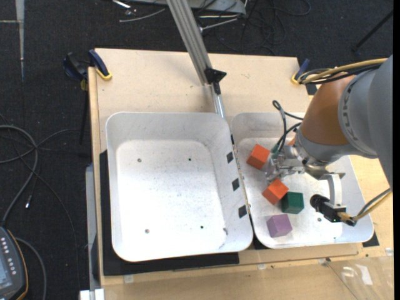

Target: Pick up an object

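Observation:
Several blocks lie in the right bin: an orange block at the upper left, a second orange block below it, a green block touching that one's right side, and a purple block nearest the front. My gripper hangs low between the two orange blocks, just above the lower one. The grey and orange wrist hides the bin's upper right part.
The left bin lies beside the right one, their rims meeting in the middle. A slanted metal pole crosses the back of the bench. A black cable connector hangs off the arm over the right bin's floor.

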`<action>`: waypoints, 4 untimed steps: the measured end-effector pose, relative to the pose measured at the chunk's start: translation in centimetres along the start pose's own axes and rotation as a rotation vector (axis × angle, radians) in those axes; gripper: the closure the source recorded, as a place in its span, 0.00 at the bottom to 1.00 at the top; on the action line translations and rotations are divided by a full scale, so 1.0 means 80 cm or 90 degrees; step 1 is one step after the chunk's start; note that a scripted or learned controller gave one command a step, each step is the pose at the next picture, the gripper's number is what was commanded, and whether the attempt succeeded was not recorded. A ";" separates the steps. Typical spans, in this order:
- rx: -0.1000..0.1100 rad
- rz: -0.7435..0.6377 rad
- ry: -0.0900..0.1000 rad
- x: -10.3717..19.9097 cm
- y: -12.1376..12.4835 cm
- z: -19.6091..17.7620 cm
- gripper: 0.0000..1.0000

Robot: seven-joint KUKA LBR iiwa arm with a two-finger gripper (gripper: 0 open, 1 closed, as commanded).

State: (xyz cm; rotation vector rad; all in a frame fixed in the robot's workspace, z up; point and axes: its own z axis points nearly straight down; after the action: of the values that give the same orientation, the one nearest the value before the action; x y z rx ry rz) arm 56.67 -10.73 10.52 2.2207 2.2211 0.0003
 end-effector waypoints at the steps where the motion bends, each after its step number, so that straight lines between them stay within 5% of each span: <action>1: -0.006 -0.004 0.000 0.054 0.042 -0.123 1.00; 2: 0.001 -0.002 -0.001 0.051 0.038 -0.116 0.00; 3: 0.001 0.000 -0.004 -0.053 0.039 -0.007 0.00; 4: -0.001 0.000 0.001 -0.025 -0.008 -0.069 0.00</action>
State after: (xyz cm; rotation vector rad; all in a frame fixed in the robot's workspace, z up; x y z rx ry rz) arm 56.01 -12.71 16.00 2.2209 2.2209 0.0026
